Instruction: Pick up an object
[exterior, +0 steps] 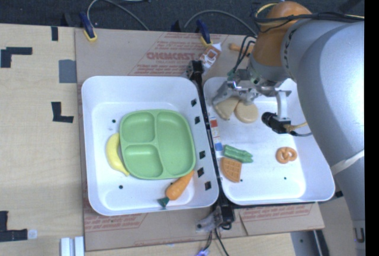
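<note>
Fingers [222, 93] stand apart over tan pieces [237, 111] in the right bin [314, 189].

My light wooden bench [35, 130] carries a brown cardboard sheet [148, 56]; two shallow white plastic bins sit on it, left [95, 148] at 9 o'clock, right [308, 186] at 3.

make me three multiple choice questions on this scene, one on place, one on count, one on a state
1. Where does the banana lie?
A. left bin, beside the green divided plate
B. right bin
C. on the plate

2. How many compartments has the plate?
A. two
B. three
C. four

3. How does the carrot lie?
A. wholly on the bin floor
B. standing upright
C. leaning on the plate's edge

Answers: 1 A, it hugs the plate's left rim; 2 B, two small above one wide; 3 C, its tip overlaps the rim.
</note>
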`<action>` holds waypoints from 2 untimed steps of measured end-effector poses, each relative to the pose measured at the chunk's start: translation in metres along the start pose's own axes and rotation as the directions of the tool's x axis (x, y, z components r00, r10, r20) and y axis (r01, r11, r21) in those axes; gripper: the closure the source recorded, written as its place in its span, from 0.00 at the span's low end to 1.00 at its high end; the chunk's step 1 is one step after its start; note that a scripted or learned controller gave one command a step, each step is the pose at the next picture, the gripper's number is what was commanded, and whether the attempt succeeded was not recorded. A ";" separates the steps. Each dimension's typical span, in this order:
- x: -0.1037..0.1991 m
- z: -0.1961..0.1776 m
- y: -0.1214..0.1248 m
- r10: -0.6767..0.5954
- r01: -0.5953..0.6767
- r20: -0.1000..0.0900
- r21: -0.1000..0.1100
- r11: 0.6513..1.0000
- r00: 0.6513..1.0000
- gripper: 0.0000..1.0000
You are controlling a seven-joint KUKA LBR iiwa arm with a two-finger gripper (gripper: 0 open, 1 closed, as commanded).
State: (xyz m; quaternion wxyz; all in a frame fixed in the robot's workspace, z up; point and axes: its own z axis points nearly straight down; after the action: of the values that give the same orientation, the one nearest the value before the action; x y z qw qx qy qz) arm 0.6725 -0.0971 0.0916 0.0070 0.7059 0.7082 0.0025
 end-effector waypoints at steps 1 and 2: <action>-0.001 0.000 0.000 0.000 0.000 -0.001 0.000 1.000 1.000 0.00; 0.000 0.000 0.000 0.001 -0.001 0.001 -0.001 1.000 1.000 0.00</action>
State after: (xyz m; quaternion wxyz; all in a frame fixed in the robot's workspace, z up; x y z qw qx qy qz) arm 0.6724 -0.0966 0.0915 0.0075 0.7064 0.7078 0.0025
